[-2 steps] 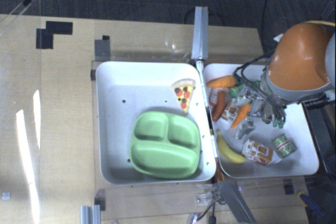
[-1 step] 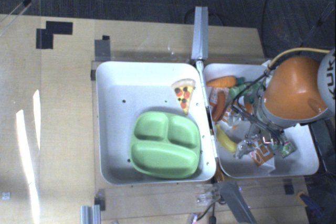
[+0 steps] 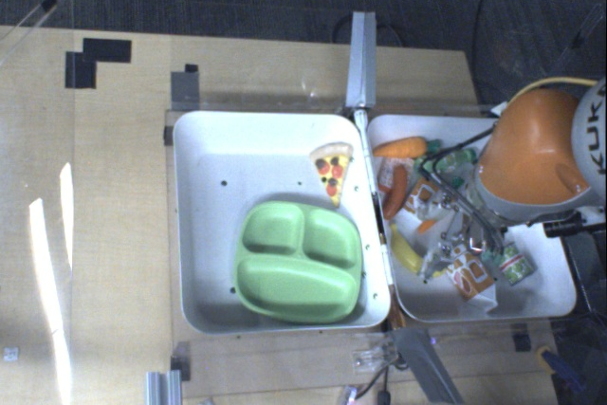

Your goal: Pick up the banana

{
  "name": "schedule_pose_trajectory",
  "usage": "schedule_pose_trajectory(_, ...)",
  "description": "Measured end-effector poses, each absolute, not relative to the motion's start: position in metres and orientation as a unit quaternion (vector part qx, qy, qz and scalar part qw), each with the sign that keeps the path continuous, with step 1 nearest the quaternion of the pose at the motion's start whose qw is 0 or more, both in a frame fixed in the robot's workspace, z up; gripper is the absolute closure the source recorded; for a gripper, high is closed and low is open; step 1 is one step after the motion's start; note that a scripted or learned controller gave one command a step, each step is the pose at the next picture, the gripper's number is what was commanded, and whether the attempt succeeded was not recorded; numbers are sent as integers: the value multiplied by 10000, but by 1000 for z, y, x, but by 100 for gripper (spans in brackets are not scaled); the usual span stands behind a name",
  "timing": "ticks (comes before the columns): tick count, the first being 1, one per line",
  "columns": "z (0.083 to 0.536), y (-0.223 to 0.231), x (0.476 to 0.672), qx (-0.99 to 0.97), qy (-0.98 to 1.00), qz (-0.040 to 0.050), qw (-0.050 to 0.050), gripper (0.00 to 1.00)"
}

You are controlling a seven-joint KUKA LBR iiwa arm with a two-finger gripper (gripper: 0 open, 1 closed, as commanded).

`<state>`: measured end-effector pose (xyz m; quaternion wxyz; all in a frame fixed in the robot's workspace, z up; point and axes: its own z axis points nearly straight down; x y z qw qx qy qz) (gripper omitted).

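We see two white bins side by side on the bench (image 3: 114, 232). The left bin (image 3: 204, 204) holds a green divided tray (image 3: 300, 261) toward its near side and a toy pizza slice (image 3: 332, 171) against its right wall near the far corner. The right bin (image 3: 550, 299) is crowded with small items: a carrot (image 3: 400, 147) at the far left corner, a reddish sausage (image 3: 395, 188) just below it, and several small printed packets (image 3: 471, 275) toward the middle and near side. The banana (image 3: 405, 252) lies in the right bin close to its left wall, a yellow piece pointing toward the near edge, partly beside the packets. The arm (image 3: 536, 156), with its orange band, reaches in from the right and hangs over the middle of the right bin. The hand (image 3: 453, 237) sits low among the clutter, just right of the banana; we cannot tell how far it is open, nor whether it has hold of anything.
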<state>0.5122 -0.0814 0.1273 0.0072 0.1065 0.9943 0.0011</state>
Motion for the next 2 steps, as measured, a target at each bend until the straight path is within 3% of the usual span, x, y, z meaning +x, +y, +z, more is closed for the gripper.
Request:
schedule_pose_trajectory(1,108,-86,506,652,9973,-17,347,0)
schedule_pose_trajectory(2,124,-86,513,657,9967,-20,472,100)
